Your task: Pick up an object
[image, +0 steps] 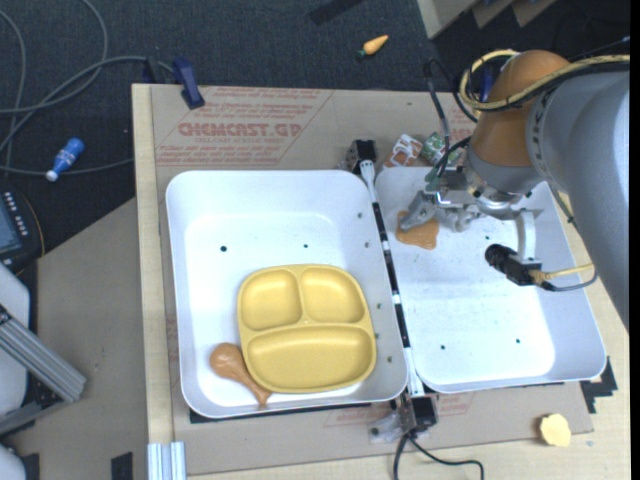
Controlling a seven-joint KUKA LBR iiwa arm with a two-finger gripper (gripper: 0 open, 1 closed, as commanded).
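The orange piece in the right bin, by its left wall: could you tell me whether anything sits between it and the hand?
Nothing visible does. The hand hangs right at the orange piece, at its upper edge in the right bin. No other object lies between them, and the bin's left wall runs just beside the piece.

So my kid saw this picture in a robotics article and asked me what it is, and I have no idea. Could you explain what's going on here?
One camera looks down at a slant on a cardboard-topped bench bearing two shallow white bins. The big grey machine with an orange band reaching in from the right is a robot arm; its gripper is the part meant to pick things up. It hovers low at the far corner of the right bin, right by a small orange-brown toy piece. Whether it grips that piece can't be told. The left bin holds a yellow divided plastic plate with an orange-brown drumstick toy beside it.
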